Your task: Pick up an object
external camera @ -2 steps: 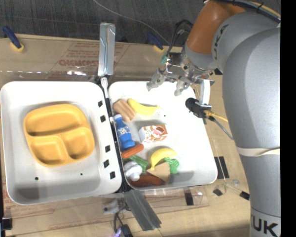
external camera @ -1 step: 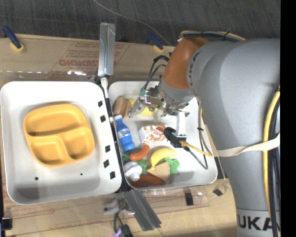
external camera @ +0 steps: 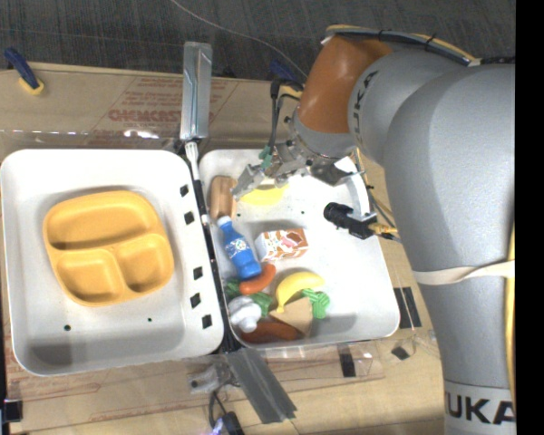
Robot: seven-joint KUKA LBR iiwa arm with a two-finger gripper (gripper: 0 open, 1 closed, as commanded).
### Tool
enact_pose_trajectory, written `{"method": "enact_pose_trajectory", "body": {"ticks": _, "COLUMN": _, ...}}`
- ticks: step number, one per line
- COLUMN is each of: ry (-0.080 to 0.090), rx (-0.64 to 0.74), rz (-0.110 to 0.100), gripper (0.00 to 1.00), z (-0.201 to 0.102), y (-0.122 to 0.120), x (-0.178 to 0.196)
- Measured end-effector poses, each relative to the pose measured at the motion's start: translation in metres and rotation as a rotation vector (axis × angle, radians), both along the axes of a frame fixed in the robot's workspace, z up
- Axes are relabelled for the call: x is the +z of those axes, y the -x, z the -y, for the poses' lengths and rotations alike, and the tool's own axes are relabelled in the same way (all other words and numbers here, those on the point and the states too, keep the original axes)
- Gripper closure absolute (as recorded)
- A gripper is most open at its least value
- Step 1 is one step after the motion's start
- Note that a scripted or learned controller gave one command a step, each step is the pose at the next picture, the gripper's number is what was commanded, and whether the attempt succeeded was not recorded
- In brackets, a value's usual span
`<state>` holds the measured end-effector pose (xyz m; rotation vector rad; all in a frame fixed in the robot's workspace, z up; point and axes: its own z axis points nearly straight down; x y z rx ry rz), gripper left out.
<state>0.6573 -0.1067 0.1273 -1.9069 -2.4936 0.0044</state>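
Note:
My gripper (external camera: 270, 172) hangs low over the back of the right bin (external camera: 381, 284), right above a flat yellow object (external camera: 263, 197). Just to its left a brown bun-like piece (external camera: 219, 196) lies against the bin wall. Further forward are a blue bottle (external camera: 238, 250) and a small brown-and-white carton (external camera: 283, 242). Near the front lie a yellow banana (external camera: 295, 286), an orange carrot-like piece (external camera: 257, 279), a white item (external camera: 245, 312) and a reddish sausage (external camera: 272, 331). I see nothing lifted off the bin floor.
The left bin (external camera: 23, 243) holds a yellow divided tray (external camera: 109, 243). A ridge with black clips (external camera: 198, 243) separates the two bins. The grey arm (external camera: 435, 152) covers the right side of the bench. A black part (external camera: 344, 217) sticks out over the right bin.

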Motion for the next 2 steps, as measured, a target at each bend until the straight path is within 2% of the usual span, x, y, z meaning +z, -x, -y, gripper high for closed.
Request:
{"method": "enact_pose_trajectory", "body": {"ticks": 1, "ry": 0.0, "rx": -0.111, "rz": 0.02, "gripper": 0.0, "z": 0.0069, "y": 0.0031, "x": -0.0244}}
{"method": "enact_pose_trajectory", "body": {"ticks": 2, "ry": 0.0, "rx": -0.112, "rz": 0.02, "gripper": 0.0, "z": 0.0072, "y": 0.0031, "x": -0.0244}}
